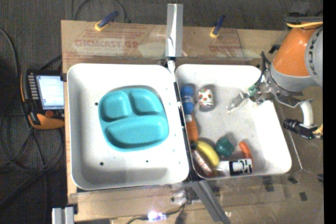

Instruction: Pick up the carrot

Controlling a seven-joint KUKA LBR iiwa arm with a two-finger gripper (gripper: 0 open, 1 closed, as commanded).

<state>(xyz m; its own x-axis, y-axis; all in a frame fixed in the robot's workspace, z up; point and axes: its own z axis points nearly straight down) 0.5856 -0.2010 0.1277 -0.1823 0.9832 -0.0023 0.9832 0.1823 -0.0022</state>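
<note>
The carrot (pixel 192 130) lies by the left wall of the right bin (pixel 273 128), and nothing is holding it

Above it sits a blue bottle (pixel 187 97) next to a little white cup (pixel 205 98). Below it are a yellow banana (pixel 207 153), a green toy (pixel 224 146), a small orange piece (pixel 245 149) and a black and white box (pixel 239 167). The gripper (pixel 237 103) hangs over the upper right part of that bin, well apart from the carrot, its fingers spread and holding nothing. A blue tray (pixel 135 117) rests in the left bin (pixel 84 128)
</note>
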